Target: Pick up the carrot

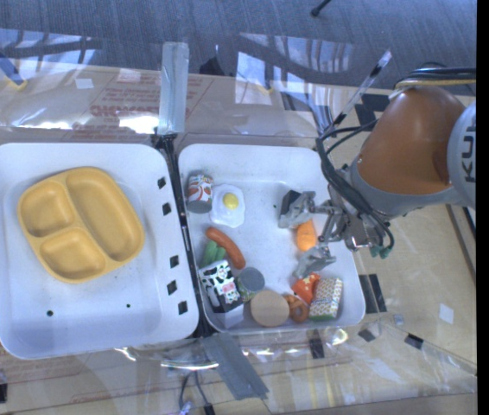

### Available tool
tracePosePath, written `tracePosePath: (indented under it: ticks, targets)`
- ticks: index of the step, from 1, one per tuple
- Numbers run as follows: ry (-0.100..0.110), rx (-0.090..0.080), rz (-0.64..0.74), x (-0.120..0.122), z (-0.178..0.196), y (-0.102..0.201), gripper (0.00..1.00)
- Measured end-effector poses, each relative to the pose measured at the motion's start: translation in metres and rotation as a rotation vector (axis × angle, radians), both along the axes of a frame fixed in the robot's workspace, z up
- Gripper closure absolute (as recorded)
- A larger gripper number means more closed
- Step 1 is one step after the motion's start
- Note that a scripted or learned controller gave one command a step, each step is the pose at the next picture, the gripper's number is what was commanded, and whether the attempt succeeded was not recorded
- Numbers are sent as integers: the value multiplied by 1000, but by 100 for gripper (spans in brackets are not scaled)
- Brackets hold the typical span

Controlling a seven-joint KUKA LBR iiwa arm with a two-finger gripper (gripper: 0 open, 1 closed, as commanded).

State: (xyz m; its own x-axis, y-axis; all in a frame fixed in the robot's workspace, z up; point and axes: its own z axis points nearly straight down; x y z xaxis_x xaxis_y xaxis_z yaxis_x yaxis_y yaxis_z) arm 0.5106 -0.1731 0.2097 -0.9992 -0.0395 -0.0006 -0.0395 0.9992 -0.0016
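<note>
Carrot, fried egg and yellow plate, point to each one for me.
carrot (307, 235), camera view, its orange body between the jaws.
fried egg (230, 202), camera view, its yolk.
yellow plate (115, 219), camera view, floor of its large compartment.

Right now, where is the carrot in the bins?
The carrot lies in the right bin, toward its right side, between the fingers of the gripper, above the colourful toys in the lower right corner.

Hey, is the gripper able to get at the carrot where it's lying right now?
Probably yes. The gripper is already over the right bin with the carrot between its fingers. Nothing lies on top of the carrot; the nearest clutter, a red piece, sits closer to the camera and apart from it.
</note>
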Motion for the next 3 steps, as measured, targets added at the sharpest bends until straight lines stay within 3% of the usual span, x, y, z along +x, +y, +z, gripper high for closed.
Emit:
tracePosePath:
  ticks: [1,2,3]
  targets:
    - [-2,1,10,28,-115,-37,0]
    - [-6,-1,19,30,-103,-34,100]
    - [-10,0,-93,27,-15,6,100]
